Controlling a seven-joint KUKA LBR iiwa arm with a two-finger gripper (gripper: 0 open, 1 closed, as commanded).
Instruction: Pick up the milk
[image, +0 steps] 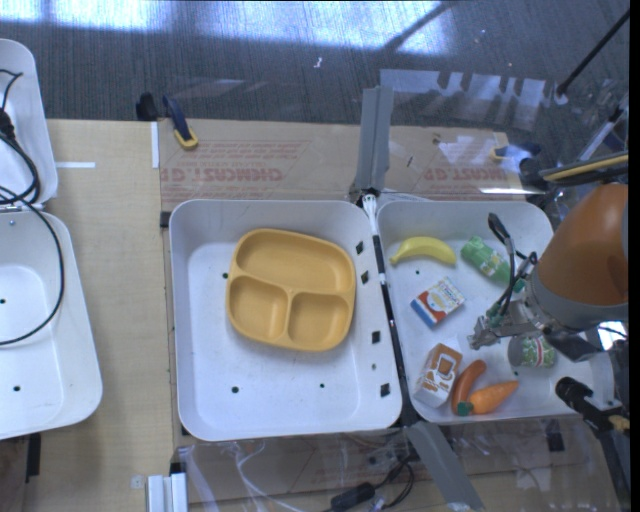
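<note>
Two white bins sit side by side on the bench, and the milk (437, 301), a small carton, lies near the middle of the right bin (400, 330), between a banana (423, 250) and another carton (438, 373). Off to its right hovers the gripper (490, 335), jaws hard to read, so I cannot tell their state. It looks like the approach step; next it should shift left over the milk and descend.

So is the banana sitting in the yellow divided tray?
No, the banana lies in the right bin, near its far edge, while the yellow divided tray sits in the left bin.
</note>
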